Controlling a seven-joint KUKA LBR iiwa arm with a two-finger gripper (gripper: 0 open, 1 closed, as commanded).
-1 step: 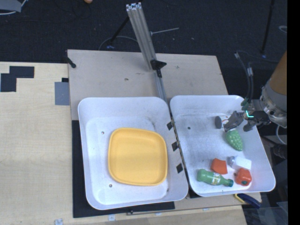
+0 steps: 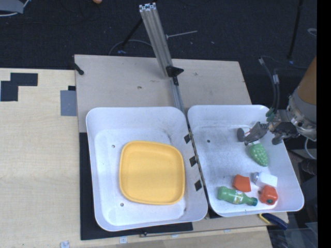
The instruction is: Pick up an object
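Green grape-like toy [image 2: 259, 154], a knobbly little bunch, lies in the right-hand bin [image 2: 222, 119] toward its right wall, and it looks the likeliest thing for the arm to go after, since the tool [image 2: 260, 133] hangs just above and to its upper left, at the right of the frame. Whether the tool is released or clenched I cannot tell from here; nothing shows gripped in it, so I'd judge the pick is at the approach stage, with no object lifted yet. The next move, as I read it, calls for shifting slightly toward the lower right to get squarely over the bunch, lining up across its narrow width, then coming straight down. Other things lie lower in the same bin: an orange block [image 2: 241, 183], a green bottle [image 2: 236, 196] lying on its side just below it, a small white-and-grey piece [image 2: 265, 179], and a red-orange toy [image 2: 268, 195] near the bin's lower right corner. They sit apart from the grapes, so they shouldn't crowd the grasp, but the bin's right wall is close to the bunch and could foul the outer side of the tool. The left-hand bin [image 2: 103, 123] holds a yellow plate [image 2: 152, 172], well clear of the work, and a slanted aluminium rail [image 2: 158, 36] rises behind the desk [image 2: 129, 81].
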